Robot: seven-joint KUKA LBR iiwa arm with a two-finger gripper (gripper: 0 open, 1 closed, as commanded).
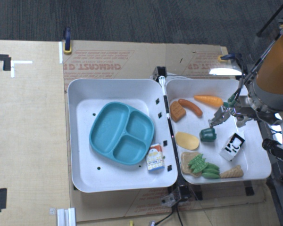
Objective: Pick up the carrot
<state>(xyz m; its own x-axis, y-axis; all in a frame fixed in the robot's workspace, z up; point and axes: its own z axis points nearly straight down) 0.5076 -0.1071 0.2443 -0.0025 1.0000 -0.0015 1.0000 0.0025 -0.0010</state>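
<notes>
Dark grey carpet runs along the far side; a pale wooden bench [28, 140] carries a brown cardboard sheet [113, 60] and 2 shallow white bins side by side.

Left bin [78, 140]: a teal plate [121, 133] with 3 compartments sits at its middle. A small carton [155, 157] with red and blue print lies beside the plate's near right rim, close to the bin's right wall.

Right bin [254, 166]: the carrot [208, 99], orange, lies flat near the far wall, about midway along it, touching nothing. Left of it a red sausage [190, 107] lies at a slant, and a brown waffle-like piece [178, 111] sits beside the sausage, close to the left wall. A pale yellow slice [187, 140] lies nearer, left of centre. A dark green pepper-like piece [208, 135] sits at centre. A white block with black marks [232, 146] lies toward the right wall. Along the near wall: a tan bread slice [186, 163], a leafy green piece [197, 164] on it, a green pod [210, 172] and a tan cone [232, 173].

Grey arm [273, 74] enters from the right over the right bin. End effector [221, 118] hangs between the carrot and the green pepper piece, nearer the pepper; nothing visible between its fingers. Cannot tell whether they are apart or together.
</notes>
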